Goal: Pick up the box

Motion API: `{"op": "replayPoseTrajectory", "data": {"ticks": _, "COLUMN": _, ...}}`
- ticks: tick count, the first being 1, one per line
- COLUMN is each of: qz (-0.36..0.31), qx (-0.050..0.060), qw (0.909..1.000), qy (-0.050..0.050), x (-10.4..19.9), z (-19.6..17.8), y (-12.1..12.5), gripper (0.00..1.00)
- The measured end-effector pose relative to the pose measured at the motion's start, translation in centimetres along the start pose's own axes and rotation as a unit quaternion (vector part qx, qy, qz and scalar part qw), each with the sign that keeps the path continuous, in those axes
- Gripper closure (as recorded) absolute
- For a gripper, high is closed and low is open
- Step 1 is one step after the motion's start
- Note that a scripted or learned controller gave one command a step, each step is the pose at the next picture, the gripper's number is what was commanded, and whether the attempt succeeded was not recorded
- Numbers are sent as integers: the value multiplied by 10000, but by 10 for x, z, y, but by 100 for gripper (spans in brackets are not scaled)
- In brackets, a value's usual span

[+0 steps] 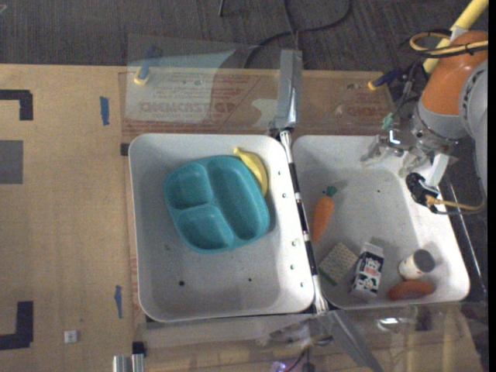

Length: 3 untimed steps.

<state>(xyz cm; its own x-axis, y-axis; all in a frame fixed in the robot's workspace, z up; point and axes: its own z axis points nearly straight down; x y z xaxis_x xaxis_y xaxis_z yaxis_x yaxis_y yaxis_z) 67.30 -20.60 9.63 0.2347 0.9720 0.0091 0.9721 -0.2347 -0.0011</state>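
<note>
The box (368,270) is a small white carton with black print, standing near the front edge of the right bin (364,192). My gripper (394,147) hangs over that bin's far right corner, well behind the box and apart from it. Nothing shows between its fingers, and the angle hides how they stand.
In the right bin, an orange carrot (322,216) lies at the left, a tan sponge (339,261) sits beside the box, and a small jar (417,263) and a reddish sausage (411,289) lie at the front right. The left bin (155,277) holds a teal divided plate (217,203) and a banana (255,167).
</note>
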Motion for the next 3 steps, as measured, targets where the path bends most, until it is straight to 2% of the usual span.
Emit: {"op": "replayPoseTrajectory", "data": {"ticks": 3, "qz": 0, "qx": 0, "qw": 10000, "qy": 0, "x": 0, "z": 0, "y": 0, "gripper": 0}}
